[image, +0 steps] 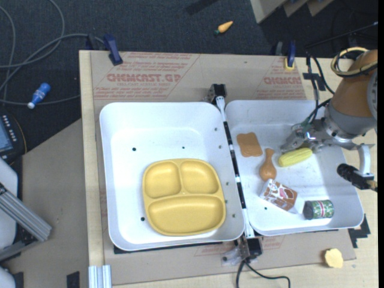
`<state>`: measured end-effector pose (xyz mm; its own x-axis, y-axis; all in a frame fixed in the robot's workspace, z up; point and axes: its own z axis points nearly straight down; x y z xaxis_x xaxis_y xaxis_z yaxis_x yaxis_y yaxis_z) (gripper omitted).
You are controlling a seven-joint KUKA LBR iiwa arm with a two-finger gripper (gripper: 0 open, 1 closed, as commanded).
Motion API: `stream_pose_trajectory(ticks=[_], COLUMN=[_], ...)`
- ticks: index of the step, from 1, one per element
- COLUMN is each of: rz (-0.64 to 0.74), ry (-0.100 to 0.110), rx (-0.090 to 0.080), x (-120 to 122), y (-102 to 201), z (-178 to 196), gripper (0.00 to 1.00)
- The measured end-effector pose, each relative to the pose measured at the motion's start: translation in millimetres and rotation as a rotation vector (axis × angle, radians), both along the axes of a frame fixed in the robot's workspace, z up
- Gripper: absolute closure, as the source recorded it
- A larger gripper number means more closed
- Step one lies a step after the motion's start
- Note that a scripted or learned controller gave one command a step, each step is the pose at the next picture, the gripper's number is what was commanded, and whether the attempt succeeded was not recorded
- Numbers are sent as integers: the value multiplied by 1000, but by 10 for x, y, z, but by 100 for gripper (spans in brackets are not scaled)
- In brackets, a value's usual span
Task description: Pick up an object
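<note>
Nearest the camera, a yellow lump [333,257] is lying on the bare bench [90,161] just outside the right bin's near right corner, and a black cable is trailing off the near edge between the two bins.

In the left bin [120,125], a yellow three-compartment plate [183,195] is sitting toward the near side, leaving open white floor along the far and left walls.

The right bin [258,110] is more crowded. A dark green can [318,209] is lying on its side close to the near right wall. Just left of it a small red and white packet [279,195] is resting tilted. Farther back an orange drumstick-shaped piece [267,167] is standing near the divider, with a tan toast-like slab [249,144] beyond it. The far left part of this bin is staying open.

A yellow corn cob [295,156] is lying in the middle of the right bin, its right end tucked under the gripper [305,138]. The grey arm is coming in from the right and covering the bin's far right corner. The fingers are blurred against the wrist, so I cannot tell whether they are parted or closed, or touching the corn.

Beyond the bench, a blue and white bottle [39,93] and a small orange piece [224,26] are lying on the dark floor.
</note>
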<state>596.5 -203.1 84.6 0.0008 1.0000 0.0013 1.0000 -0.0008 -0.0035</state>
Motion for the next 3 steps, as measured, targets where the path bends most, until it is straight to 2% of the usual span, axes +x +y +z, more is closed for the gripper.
stream_pose_trajectory(ticks=[1,2,3], rz=[0,0,0], ry=[-4,-4,2], rx=[-2,-1,1], x=[16,14,-597], y=[-3,-2,275], z=[108,102,-13], gripper=[100,0,0])
